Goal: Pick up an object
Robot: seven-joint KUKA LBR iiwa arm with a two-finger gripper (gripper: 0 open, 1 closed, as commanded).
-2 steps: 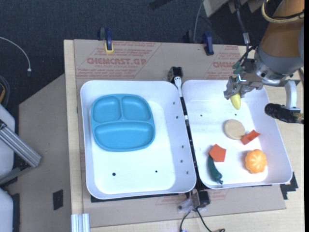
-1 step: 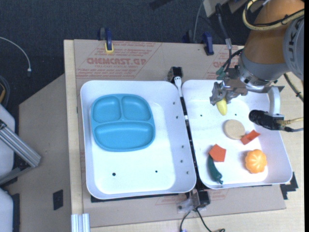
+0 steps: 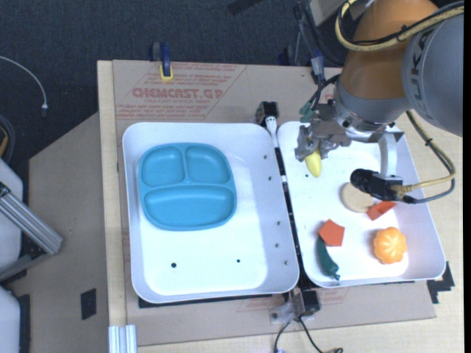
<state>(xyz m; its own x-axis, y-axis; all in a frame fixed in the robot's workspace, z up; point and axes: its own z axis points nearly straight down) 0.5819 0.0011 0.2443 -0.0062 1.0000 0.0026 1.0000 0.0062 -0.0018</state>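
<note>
My gripper [image 3: 313,153] hangs over the back left corner of the right bin [image 3: 423,267]. A small yellow banana-shaped piece [image 3: 315,167] pokes out from between its fingers, its top end pinched there and its lower end pointing down at the bin floor. I cannot tell whether the piece is lifted clear or still touching the bin. Loose in the same bin lie an orange block [image 3: 332,233], a red wedge [image 3: 380,211], an orange pumpkin-like ball [image 3: 389,245], a dark green pod [image 3: 327,259] and a beige disc [image 3: 353,198].
The left bin [image 3: 221,263] holds a blue divided plate [image 3: 188,186] in its back half. A black connector with a yellow cable [image 3: 374,183] hangs off the arm above the beige disc. The divider between the bins [image 3: 283,190] runs just left of the gripper.
</note>
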